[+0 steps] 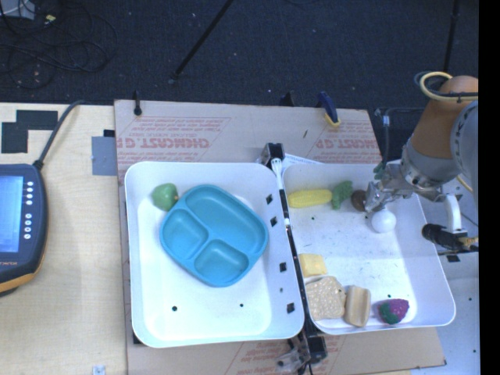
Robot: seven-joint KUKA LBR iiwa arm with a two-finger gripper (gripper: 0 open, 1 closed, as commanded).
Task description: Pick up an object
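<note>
My gripper (378, 202) hangs over the upper right part of the right bin (426, 287). A white egg-shaped object (383, 222) lies right under its tip, touching or nearly touching it. A small brown object (358, 201) sits just left of the gripper. Further left along the bin's far side lie a green broccoli piece (341, 194) and a yellow corn cob (309, 198). Along the near side are a yellow cheese block (312, 266), a cracker-like slab (324, 297), a tan bread slice (357, 305) and a purple and green piece (394, 310).
The left bin (148, 303) holds a blue divided plate (213, 233) and a green apple (164, 196) at its far left corner. A divider wall (284, 233) separates the bins. A handheld pendant (17, 217) lies on the bench at the far left.
</note>
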